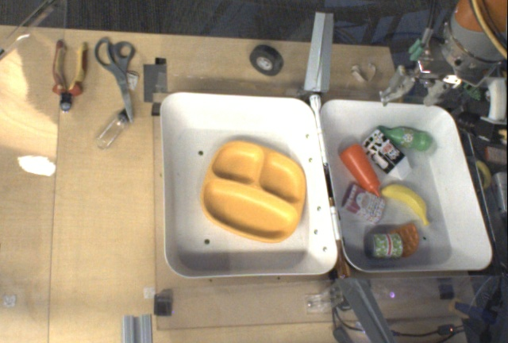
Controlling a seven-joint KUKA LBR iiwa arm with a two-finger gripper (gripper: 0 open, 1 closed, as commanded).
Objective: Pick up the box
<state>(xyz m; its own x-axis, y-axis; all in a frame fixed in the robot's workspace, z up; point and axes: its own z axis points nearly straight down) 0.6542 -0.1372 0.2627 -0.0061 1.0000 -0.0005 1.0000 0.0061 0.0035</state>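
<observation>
1. The gripper (pixel 409 87) is seen above the far edge of the right bin (pixel 468 254); whether it is apart or together cannot be told.
2. The box (pixel 386 152), patterned black and white, is found in the right bin, touching a green bottle (pixel 413 140) and beside an orange carrot (pixel 360 167).
3. A banana (pixel 409 201), a purple packet (pixel 363 203) and a can (pixel 392 243) are noted nearer.
4. A yellow three-part tray (pixel 254 190) is recorded in the left bin (pixel 182 175).

Left bin (pixel 178 175) is holding an orange-yellow moulded tray (pixel 254 189). Right bin (pixel 468 183) is holding a black-and-white box (pixel 384 151) at 12 o'clock, a banana (pixel 406 201) centre and a can (pixel 390 243) at 6 o'clock. The gripper (pixel 413 83) is hanging beyond the right bin's 12 o'clock rim.
</observation>
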